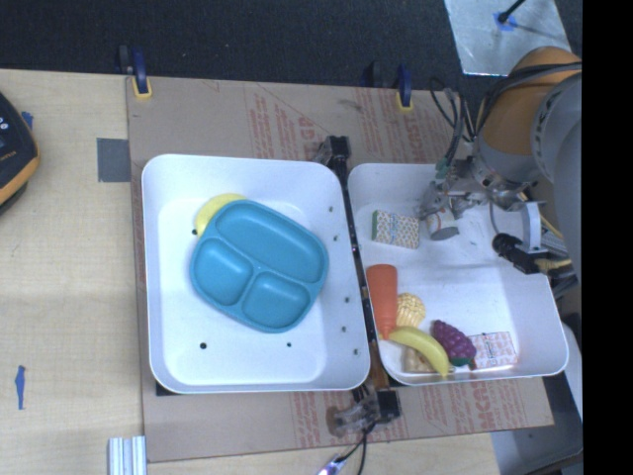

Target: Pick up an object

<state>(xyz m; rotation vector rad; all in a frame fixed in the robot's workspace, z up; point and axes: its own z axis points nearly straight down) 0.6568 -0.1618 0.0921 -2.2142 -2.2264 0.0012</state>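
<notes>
Nothing lifted yet; gripper [442, 209] hangs low over the right bin's [529, 310] far edge, beside the patterned packet [397, 229], can't tell its finger state; carrot [383, 299], corn [409, 311], banana [421, 348], grapes [453, 342] sit along the near-left corner; whole pick left, I'd say.

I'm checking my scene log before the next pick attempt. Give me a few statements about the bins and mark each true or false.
1. The blue divided plate lies in the left bin. True.
2. The banana lies in the left bin. False: it lies in the right bin, near its front edge.
3. The gripper is above the right bin. True.
4. The carrot rests on the blue plate. False: it lies in the right bin by the divider.
</notes>
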